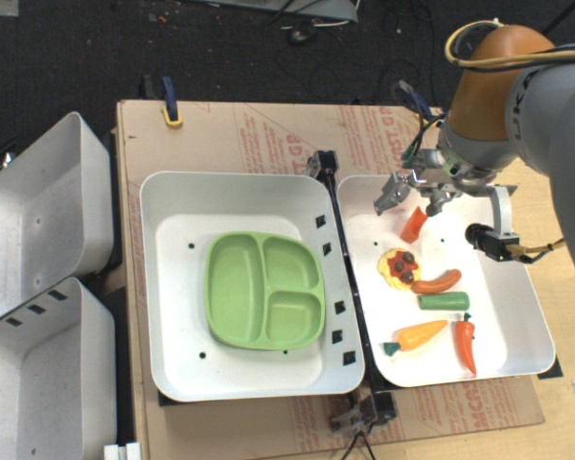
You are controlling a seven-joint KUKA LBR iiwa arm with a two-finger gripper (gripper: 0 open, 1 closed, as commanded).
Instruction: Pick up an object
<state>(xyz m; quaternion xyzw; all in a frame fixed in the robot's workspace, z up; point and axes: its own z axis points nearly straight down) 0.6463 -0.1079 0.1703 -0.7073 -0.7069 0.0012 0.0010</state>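
In the right bin (527,348), nearest the camera, a red chili (467,344) and an orange carrot (419,334) are seen, then a green cucumber piece (444,302), a sausage (437,282) and a small pizza slice (399,267). A green divided plate (264,291) is set in the left bin (163,257) on the tabletop (240,137). Farther back, the gripper (417,196) is poised over the bin's far end with its fingers (393,195) spread apart — a red-orange piece (414,223) is seen just below them, not clamped.

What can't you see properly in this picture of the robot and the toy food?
- The gripper, camera view: its metal parts are small and jumbled, so open or shut is unclear.
- The red-orange piece below it: touching or held is too small to judge.
- The yellow round food: its toppings are too small to name.
- The right bin: the arm covers its far corner.
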